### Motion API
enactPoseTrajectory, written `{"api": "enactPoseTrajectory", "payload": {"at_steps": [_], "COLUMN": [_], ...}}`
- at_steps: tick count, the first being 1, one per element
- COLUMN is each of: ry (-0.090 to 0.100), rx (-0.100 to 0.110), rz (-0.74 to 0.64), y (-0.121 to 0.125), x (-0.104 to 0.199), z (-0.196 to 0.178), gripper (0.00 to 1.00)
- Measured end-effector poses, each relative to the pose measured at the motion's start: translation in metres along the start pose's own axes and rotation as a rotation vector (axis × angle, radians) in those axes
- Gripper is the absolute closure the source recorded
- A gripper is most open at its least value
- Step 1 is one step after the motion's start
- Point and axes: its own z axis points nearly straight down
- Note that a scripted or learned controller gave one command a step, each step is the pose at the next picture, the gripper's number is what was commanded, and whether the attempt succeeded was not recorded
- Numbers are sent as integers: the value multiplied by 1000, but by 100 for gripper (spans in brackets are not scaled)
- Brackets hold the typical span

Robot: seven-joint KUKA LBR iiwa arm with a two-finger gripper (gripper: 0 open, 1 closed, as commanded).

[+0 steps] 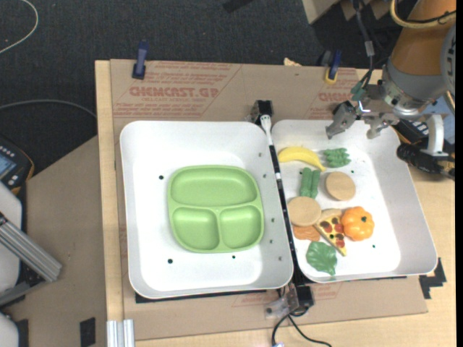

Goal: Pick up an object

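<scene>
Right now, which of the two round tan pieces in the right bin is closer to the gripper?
The upper tan disc, beside the green leafy piece. The other disc lies lower left, next to the pizza slice, farther from the gripper.

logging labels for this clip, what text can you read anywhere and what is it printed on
"CHEMCAST GP": large red print on the brown protective sheet under the two white bins; last letters uncertain.
Smaller red lines beneath it: too blurred to read.
Repeated red print near the far right clamp: blurred, unreadable.
</scene>
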Motion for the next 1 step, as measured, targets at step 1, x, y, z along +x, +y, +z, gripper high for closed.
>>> {"api": "enactPoseTrajectory", "payload": {"at_steps": [1], "ry": [3], "rx": [10], "rz": [1], "y": [-42], "x": [18], "z": [136], "gripper": [0]}}
